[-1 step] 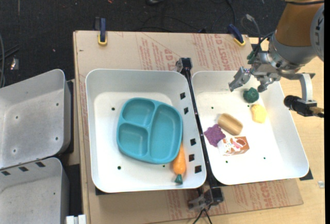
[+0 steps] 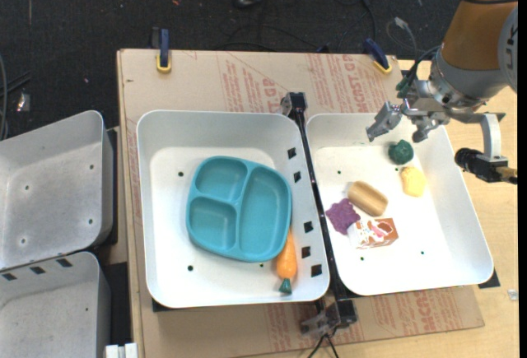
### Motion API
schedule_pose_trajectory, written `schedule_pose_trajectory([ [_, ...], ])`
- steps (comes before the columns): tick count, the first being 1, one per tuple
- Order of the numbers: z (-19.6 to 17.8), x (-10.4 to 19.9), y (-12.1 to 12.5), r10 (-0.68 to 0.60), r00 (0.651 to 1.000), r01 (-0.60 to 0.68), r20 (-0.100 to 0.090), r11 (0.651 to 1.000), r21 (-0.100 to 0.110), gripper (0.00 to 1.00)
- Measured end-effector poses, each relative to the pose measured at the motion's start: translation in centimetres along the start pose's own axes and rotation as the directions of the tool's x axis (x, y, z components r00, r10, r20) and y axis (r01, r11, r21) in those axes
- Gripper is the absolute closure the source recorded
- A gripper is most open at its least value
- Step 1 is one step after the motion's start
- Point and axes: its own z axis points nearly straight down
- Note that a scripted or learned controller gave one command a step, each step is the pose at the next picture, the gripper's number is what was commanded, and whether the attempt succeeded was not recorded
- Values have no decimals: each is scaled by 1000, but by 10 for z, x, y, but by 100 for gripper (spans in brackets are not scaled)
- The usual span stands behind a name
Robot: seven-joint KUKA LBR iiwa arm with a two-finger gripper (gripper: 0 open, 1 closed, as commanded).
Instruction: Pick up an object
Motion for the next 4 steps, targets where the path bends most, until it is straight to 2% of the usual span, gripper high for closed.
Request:
schedule_pose_trajectory([
  [1,49,4,-9,2,1000,-2,-1,1000,4,0],
  [3,150,15,-10,2,1000,-2,-1,1000,5,0],
  [4,137,15,-8,3,1000,-3,0,1000,-1,100],
])
